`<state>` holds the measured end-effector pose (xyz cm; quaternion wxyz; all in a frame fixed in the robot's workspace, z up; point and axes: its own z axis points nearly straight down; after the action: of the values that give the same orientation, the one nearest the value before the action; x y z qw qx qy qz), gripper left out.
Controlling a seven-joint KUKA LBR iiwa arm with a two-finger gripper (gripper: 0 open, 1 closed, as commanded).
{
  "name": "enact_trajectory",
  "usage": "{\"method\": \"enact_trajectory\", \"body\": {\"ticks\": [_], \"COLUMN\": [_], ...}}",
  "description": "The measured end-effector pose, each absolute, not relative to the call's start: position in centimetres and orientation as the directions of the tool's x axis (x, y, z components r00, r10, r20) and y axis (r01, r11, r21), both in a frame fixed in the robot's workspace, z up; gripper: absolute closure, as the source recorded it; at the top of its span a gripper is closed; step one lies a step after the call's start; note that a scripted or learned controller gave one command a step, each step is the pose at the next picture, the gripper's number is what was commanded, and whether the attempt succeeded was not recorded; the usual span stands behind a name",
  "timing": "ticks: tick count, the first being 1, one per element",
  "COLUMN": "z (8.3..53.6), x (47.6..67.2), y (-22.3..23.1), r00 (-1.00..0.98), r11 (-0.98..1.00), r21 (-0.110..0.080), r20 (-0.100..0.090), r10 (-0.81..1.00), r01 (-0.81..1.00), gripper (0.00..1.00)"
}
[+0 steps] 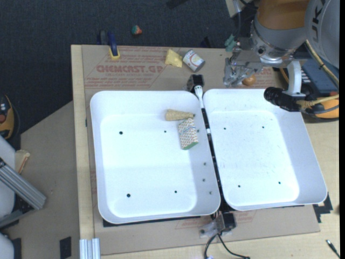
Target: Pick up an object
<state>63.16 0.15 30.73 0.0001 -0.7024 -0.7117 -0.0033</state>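
Observation:
My gripper [236, 75] hangs above the bench just behind the back rim of the right bin [302, 144], near its left corner. A small orange thing [248, 81] shows right beside it; whether it is held is unclear. In the left bin [108, 144], a tan cone-shaped piece [179, 115] lies near the back right. Just in front of it, a green-and-white patterned object [187, 133] touches or nearly touches it. Both lie well to the left of the gripper.
A black-tipped white tool [197, 84] lies at the back of the seam between the bins. On the board behind the left bin sit a yellow scrap [173, 58], a small white-grey box [193, 60] and a blue-yellow clamp [113, 45].

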Motion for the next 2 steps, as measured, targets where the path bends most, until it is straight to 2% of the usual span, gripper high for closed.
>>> {"method": "enact_trajectory", "body": {"ticks": [1, 2], "z": [36.8, 32.6], "x": [57.0, 52.4], "y": [0.8, -2.5], "r00": [-0.002, 0.005], "r11": [0.002, -0.005], "r21": [0.006, -0.008], "r20": [0.001, 0.0], "r10": [1.0, 1.0], "r01": [1.0, 1.0], "gripper": [1.0, 1.0]}}
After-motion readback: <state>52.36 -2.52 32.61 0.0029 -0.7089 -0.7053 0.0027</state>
